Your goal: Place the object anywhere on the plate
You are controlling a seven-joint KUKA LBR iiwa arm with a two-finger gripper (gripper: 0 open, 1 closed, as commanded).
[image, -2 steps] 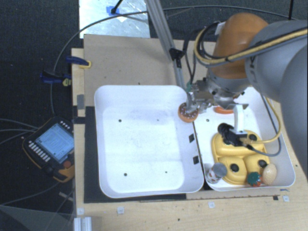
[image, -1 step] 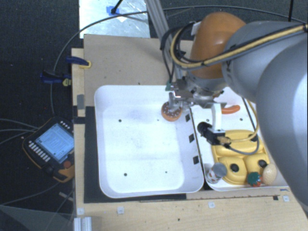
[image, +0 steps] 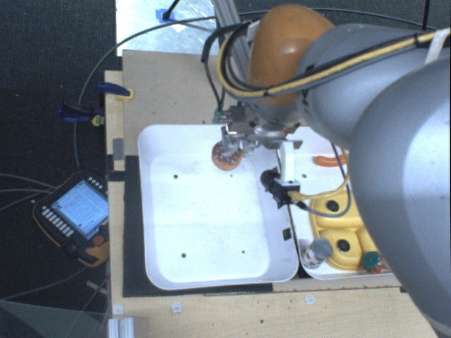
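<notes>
While hovering at the left bin's (image: 211, 259) far edge, keep the gripper (image: 229, 146) steady over the small brown object (image: 226, 160); jaws' state impossible to tell; plate unidentifiable.

Tan bench (image: 162, 90) carries 2 white bins: left (image: 204, 259), right (image: 331, 272), side by side.

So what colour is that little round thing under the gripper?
The round thing is orange-brown, sitting in the left white bin, seen in the camera view.

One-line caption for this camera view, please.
KUKA arm's gripper over the left bin beside a small brown object; yellow plate in right bin.
</notes>
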